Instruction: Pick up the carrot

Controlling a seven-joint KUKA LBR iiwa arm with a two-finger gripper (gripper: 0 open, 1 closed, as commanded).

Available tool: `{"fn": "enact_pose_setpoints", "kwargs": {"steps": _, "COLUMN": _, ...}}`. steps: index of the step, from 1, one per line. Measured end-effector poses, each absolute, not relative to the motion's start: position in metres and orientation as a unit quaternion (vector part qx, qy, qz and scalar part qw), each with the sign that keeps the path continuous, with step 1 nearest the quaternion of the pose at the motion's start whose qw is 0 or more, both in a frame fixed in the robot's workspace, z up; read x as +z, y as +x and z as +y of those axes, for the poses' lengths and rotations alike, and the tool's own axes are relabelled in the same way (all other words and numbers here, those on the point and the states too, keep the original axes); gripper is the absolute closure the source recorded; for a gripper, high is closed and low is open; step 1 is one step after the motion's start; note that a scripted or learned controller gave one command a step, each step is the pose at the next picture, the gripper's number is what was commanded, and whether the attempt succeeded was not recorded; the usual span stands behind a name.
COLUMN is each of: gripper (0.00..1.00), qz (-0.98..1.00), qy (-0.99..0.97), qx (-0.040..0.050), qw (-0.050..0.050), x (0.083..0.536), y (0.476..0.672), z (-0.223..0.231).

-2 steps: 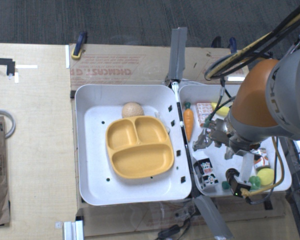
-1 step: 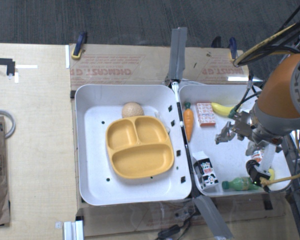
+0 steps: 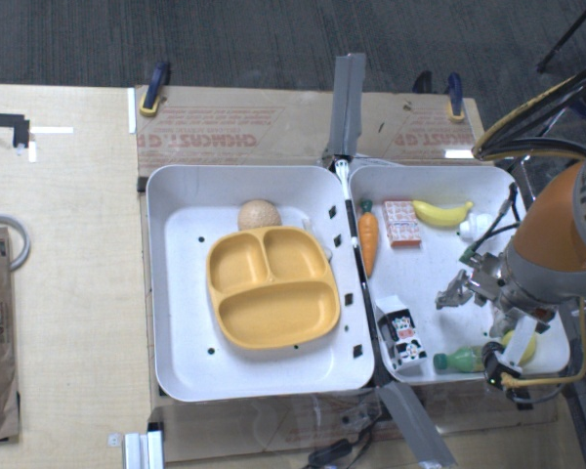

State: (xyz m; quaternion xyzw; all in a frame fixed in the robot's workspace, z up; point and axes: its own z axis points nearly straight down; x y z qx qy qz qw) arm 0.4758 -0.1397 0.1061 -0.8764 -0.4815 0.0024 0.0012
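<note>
The carrot (image 3: 368,242) is orange with a green top and lies lengthwise along the left wall of the right bin (image 3: 439,176), near the divider. My gripper (image 3: 460,279) hangs over the middle of that bin, well to the right of the carrot and a little nearer the front. Its fingers stand apart and open, with nothing between them. The grey arm with its orange band (image 3: 557,228) comes in from the right.
A banana (image 3: 442,212) and a red-and-white box (image 3: 401,223) lie at the back of the right bin. A black-and-white carton (image 3: 400,336) and a green bottle (image 3: 457,361) lie at its front. The left bin (image 3: 176,262) holds a yellow divided plate (image 3: 272,286) and a beige ball (image 3: 259,213).
</note>
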Motion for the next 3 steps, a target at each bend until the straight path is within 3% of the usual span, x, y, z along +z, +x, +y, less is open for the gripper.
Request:
{"fn": "enact_pose_setpoints", "kwargs": {"steps": 1, "gripper": 0.0, "qz": -0.55, "qy": -0.835, "qx": 0.0018, "qw": 0.0, "x": 0.0907, "y": 0.4788, "z": -0.0948}}
{"fn": "enact_pose_setpoints", "kwargs": {"steps": 3, "gripper": 0.0, "qz": -0.591, "qy": -0.807, "qx": 0.0003, "qw": -0.003, "x": 0.0922, "y": 0.4782, "z": -0.0968}}
